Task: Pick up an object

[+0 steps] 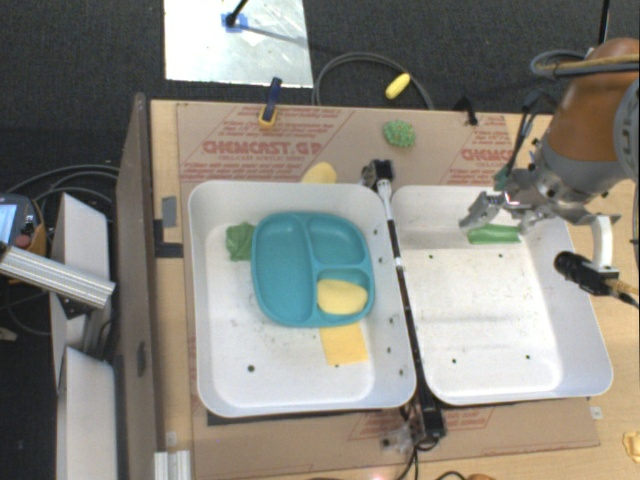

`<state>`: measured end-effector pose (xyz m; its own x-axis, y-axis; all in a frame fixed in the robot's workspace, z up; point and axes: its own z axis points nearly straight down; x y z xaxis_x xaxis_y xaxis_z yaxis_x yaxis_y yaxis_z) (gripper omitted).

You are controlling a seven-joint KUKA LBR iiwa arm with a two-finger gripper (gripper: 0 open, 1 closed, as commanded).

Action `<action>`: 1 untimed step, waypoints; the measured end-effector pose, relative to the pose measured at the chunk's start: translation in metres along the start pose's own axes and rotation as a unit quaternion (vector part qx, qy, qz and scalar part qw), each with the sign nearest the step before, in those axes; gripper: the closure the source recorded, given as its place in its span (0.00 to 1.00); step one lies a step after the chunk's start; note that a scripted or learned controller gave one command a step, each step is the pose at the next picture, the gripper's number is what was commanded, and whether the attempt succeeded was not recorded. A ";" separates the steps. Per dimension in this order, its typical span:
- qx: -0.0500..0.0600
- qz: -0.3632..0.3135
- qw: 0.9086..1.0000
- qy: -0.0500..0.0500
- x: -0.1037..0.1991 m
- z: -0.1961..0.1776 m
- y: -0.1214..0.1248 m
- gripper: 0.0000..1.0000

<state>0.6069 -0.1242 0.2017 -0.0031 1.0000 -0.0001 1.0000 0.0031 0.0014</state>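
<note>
Green pod [494, 234] lying left-right, right bin [520, 368], under jaws [500, 208]

Foil sheet [237, 26] at 11 o'clock; brown cardboard base [250, 143] beneath the two white bins [215, 388]; black cables [60, 180] at 9 o'clock.

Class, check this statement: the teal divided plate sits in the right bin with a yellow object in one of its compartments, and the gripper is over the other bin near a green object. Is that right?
One detail is wrong. The camera view shows the teal divided plate in the left bin, not the right one. The yellow object does lie in one of its compartments, and the gripper is over the right bin, near the green object.
</note>
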 end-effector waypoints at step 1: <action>0.003 0.001 1.000 0.000 -0.025 0.086 0.018 0.00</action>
<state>0.6255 -0.1492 0.1159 -0.0004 1.0000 -0.0006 1.0000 0.0004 -0.0038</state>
